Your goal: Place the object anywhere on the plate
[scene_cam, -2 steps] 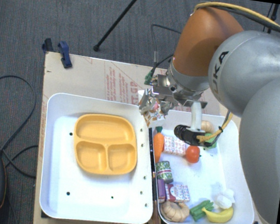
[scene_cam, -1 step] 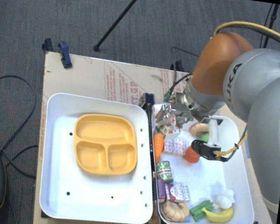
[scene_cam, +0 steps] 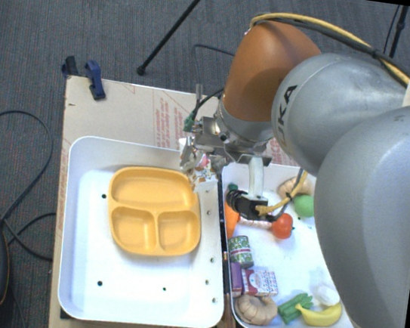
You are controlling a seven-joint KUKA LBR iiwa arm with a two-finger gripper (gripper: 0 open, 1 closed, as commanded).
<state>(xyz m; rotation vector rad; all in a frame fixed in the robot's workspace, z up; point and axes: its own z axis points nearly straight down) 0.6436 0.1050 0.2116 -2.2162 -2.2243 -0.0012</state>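
1. Where the grey arm with its orange band [scene_cam: 269, 70] reaches in from the right, its two-finger gripper [scene_cam: 203, 168] hangs over the upper right corner of the left shallow white bin [scene_cam: 73, 254], just above the far right corner of the plate.
2. A small pale object with red markings [scene_cam: 202, 170] shows at the fingertips, and it seems to be pinched between them, though the view there is too cluttered to be sure of its shape.
3. That small object sits just beyond the plate's upper right rim, close to the wall that divides the two bins.
4. The yellow three-compartment plastic plate [scene_cam: 155, 211] lies flat in the left bin, toward its upper middle, with one long compartment at the top and two smaller ones below.
5. The right shallow white bin [scene_cam: 292, 268] holds a scatter of toy foods: a red tomato [scene_cam: 282, 225], a green round fruit [scene_cam: 303, 205], a green tin can [scene_cam: 240, 250] lying near the dividing wall, a pink and white box [scene_cam: 257, 282], a beige knobbly piece [scene_cam: 256, 309], a green pepper-like piece [scene_cam: 293, 305] and a yellow banana [scene_cam: 322, 314] at the near right corner.
6. A blue clamp [scene_cam: 94, 79] grips the bench's far left corner.
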